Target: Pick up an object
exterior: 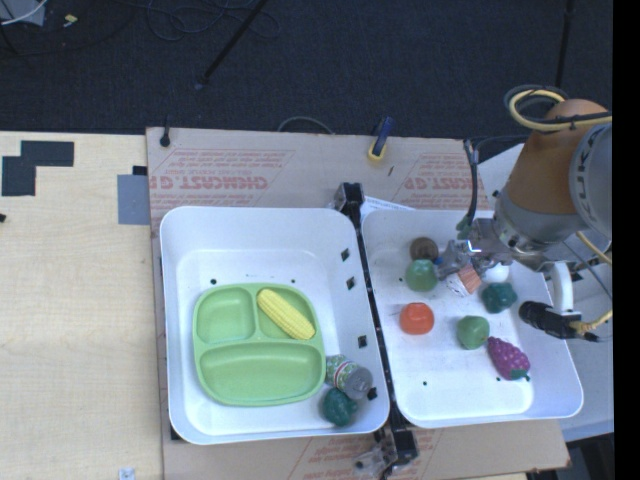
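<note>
Crowding the tool (466,265): green ball (421,275), brown ball (424,249), teal object (498,296).

robotics lab, two white bins (180,268) on cardboard sheet (250,173) over desk (70,318), loose cables (150,8) on dark carpet, toy food props

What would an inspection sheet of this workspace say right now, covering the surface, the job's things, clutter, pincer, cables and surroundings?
Surface: cardboard sheet bearing left bin and right bin.
Job's things: right bin holds orange ball, green ball, brown ball, green lump, teal piece, purple grapes.
Clutter: left bin holds green divided plate with corn cob in a top compartment; small can and teal ball beside the plate.
Pincer: pincer low over right bin, near green ball.
Cables: yellow loop atop arm.
Surroundings: dark carpet, wooden bench.
</note>
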`<state>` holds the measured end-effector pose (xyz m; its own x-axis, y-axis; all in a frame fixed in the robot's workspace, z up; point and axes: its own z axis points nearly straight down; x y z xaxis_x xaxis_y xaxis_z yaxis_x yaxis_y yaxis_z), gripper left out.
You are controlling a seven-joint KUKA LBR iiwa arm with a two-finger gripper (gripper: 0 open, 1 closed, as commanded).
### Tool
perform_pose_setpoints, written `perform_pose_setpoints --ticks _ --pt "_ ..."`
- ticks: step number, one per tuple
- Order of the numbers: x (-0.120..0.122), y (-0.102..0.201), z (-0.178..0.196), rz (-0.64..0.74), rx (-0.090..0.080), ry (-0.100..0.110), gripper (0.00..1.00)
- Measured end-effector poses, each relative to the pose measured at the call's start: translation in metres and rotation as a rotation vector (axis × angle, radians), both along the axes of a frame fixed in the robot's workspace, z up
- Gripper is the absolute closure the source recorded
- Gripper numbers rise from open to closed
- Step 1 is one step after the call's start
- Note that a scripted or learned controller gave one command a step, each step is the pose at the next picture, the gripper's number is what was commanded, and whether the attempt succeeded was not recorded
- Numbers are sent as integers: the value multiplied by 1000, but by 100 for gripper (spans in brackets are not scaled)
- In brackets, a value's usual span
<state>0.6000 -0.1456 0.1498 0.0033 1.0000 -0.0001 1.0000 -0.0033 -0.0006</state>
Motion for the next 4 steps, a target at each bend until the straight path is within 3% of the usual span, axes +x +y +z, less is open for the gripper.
perform_pose_setpoints --ticks 1,2,3,4 --pt "-7 -5 60 -3 0 -2 100" --pt "-7 -6 78 -1 0 0 100" --pt "4 50 76 6 2 2 100" --pt "-7 102 81 7 2 4 100"
